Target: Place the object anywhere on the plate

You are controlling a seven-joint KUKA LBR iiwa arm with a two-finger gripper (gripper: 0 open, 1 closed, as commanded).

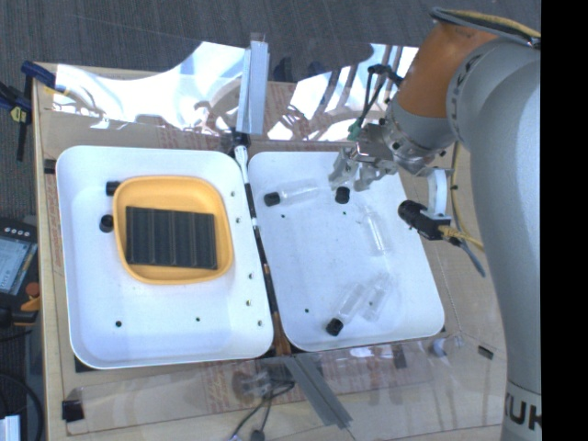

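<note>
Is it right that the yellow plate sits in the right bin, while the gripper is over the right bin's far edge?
Not quite. The camera view shows the yellow plate in the left bin. The gripper is indeed over the right bin, near its far edge.

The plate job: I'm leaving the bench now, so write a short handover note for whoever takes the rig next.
Hand: over the right bin's far edge; whether it holds anything cannot be made out.
Things: clear tubes with black caps lie in the right bin, one far left, one near front, another mid-right. Yellow plate with a dark ribbed insert sits in the left bin.
Done: nothing on the plate.
Left: pick a tube, carry it left, set it on the plate.
</note>
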